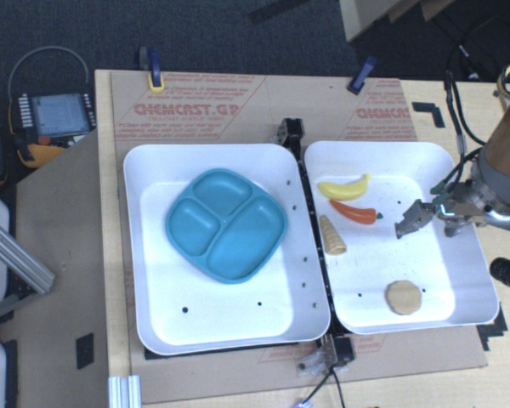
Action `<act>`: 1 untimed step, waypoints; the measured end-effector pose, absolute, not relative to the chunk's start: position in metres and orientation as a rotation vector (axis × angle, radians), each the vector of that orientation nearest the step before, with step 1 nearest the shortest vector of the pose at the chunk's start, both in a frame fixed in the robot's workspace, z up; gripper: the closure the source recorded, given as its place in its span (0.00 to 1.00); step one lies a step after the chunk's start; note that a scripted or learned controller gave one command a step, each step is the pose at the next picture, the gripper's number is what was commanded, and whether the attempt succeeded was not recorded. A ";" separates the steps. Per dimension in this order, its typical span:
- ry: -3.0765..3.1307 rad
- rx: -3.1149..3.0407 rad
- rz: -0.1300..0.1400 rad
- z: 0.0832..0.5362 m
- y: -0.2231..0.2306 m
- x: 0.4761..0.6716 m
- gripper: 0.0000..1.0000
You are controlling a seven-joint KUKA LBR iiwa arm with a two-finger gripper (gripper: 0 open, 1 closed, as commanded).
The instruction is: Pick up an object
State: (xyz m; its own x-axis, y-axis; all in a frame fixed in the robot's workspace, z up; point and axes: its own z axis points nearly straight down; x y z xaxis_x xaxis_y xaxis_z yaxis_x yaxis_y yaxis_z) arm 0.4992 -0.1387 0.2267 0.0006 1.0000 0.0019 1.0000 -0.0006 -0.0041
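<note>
1. The arm (501, 164) is entering from the right, its upper part cut off by the frame edge.
2. The gripper (416, 218) is hanging over the right bin (467, 313), holding nothing; its opening cannot be told.
3. In that bin are lying a banana (344, 188), a red pepper (354, 213) touching it, a cone (331, 235) and a round biscuit (403, 297).
4. The left bin (153, 313) is holding a blue divided plate (226, 224).
</note>
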 end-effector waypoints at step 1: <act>-2.217 -2.217 0.005 0.169 -0.131 0.493 0.00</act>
